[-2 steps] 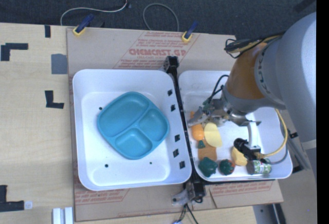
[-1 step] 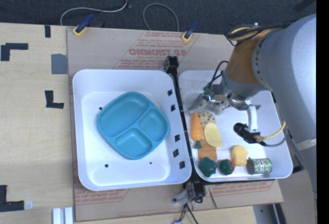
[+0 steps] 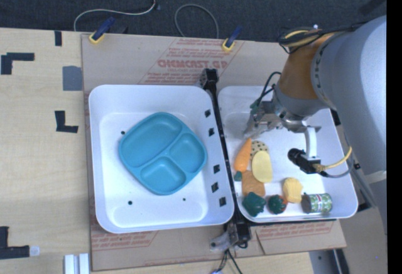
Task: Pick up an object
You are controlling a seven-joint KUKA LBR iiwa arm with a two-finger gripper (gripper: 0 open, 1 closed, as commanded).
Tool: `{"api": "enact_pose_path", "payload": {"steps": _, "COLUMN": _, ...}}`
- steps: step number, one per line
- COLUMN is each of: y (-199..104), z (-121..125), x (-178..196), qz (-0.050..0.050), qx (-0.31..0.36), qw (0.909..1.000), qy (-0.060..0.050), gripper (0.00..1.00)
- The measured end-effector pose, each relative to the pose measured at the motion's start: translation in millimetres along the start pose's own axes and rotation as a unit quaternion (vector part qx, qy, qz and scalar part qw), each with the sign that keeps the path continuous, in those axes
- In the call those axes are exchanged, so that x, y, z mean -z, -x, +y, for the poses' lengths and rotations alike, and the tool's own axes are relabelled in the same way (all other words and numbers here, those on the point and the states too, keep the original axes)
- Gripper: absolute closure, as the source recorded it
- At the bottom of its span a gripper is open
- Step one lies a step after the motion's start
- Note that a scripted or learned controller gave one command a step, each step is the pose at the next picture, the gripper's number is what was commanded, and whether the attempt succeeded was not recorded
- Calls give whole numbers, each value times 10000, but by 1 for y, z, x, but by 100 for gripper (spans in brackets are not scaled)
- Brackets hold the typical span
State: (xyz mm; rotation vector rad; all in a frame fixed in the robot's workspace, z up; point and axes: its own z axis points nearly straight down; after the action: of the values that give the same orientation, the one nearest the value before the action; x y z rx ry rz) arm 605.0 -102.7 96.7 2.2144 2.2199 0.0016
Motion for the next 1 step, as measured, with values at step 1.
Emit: {"api": "enact_pose_path", "payload": {"steps": 1, "y": 0, "z": 0, "x": -1, "qz": -1, "qx": 0, "qw": 10000, "qy": -4, "gripper": 0}}
